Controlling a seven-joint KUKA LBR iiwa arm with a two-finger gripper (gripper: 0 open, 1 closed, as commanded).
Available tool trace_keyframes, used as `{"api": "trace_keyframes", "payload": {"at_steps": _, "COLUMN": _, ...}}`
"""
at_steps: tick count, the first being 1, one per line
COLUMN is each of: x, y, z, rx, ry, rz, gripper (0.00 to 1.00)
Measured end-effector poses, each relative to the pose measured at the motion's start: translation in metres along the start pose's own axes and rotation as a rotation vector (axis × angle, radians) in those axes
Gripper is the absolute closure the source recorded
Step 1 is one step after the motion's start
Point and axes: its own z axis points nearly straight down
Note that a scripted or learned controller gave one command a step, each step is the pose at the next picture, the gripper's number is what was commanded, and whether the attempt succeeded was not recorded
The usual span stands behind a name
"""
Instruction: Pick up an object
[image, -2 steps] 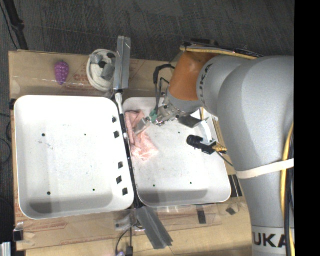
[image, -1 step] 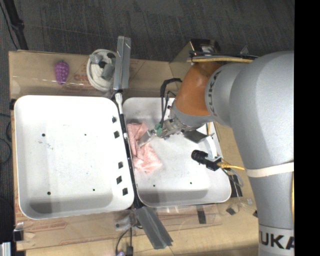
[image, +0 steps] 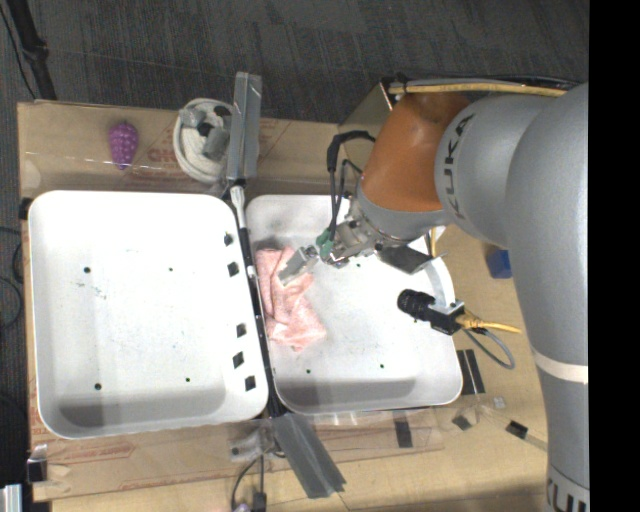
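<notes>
We saw gripper (image: 300, 262) low over pink cloth (image: 287, 300), which lay against right bin (image: 440, 385)'s left wall. Finger state: we couldn't tell. We judged step as grasp approach; next called for closing, then lifting.

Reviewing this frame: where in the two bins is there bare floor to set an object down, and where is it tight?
The left bin shows bare floor wall to wall. In the right bin, the front strip and the middle right of the pink cloth are free. It is crowded along the divider, where the gripper hangs over the cloth.
</notes>
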Motion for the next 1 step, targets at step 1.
{"api": "trace_keyframes", "payload": {"at_steps": 1, "x": -0.0012, "y": 0.0003, "z": -0.0072, "rx": 0.005, "ry": 0.002, "rz": -0.002, "gripper": 1.00}}
